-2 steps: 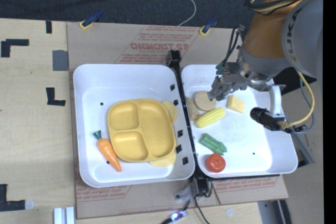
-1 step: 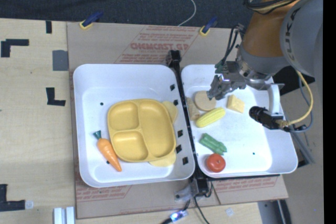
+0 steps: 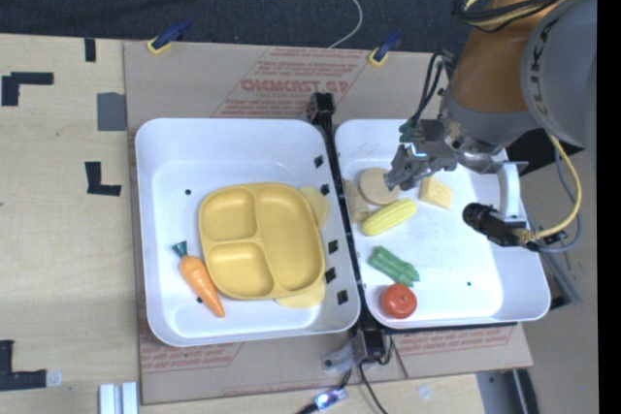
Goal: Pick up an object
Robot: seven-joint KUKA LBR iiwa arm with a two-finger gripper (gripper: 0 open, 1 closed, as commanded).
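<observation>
1. The gripper [image 3: 406, 172] is lowered into the right bin [image 3: 524, 305], near its upper left area, above a tan round piece [image 3: 373, 184].
2. Finger state: cannot be determined; the fingertips appear dark and merge with the wrist hardware.
3. A yellow corn cob [image 3: 388, 216] lies just below the gripper, tilted; contact cannot be confirmed.
4. A pale yellow cheese wedge [image 3: 436, 194] sits just right of the gripper.
5. A green pod [image 3: 394, 265] and a red tomato [image 3: 398, 302] lie nearer the front wall.
6. The left bin [image 3: 160, 208] holds a yellow divided plate [image 3: 260, 239] and a carrot [image 3: 201, 279] beside it.
</observation>
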